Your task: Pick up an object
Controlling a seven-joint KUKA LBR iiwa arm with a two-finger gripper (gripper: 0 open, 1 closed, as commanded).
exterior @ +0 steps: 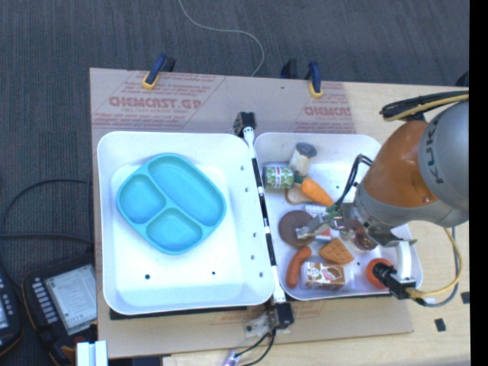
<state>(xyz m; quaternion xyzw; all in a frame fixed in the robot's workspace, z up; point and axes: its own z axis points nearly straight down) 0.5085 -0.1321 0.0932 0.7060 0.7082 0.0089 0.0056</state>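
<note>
White left bin (114,280): blue tray (171,202), bare floor around it.
Right bin (335,139): crowded food toys.
Tool (329,221): low there; grip unclear.

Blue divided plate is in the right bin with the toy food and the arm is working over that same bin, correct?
Not quite. The camera view shows the blue divided plate in the left bin. The toy food, such as the carrot, lies in the right bin, where the arm is working.

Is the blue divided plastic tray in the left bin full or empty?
Empty: the blue divided plastic tray shows three bare compartments.
</note>
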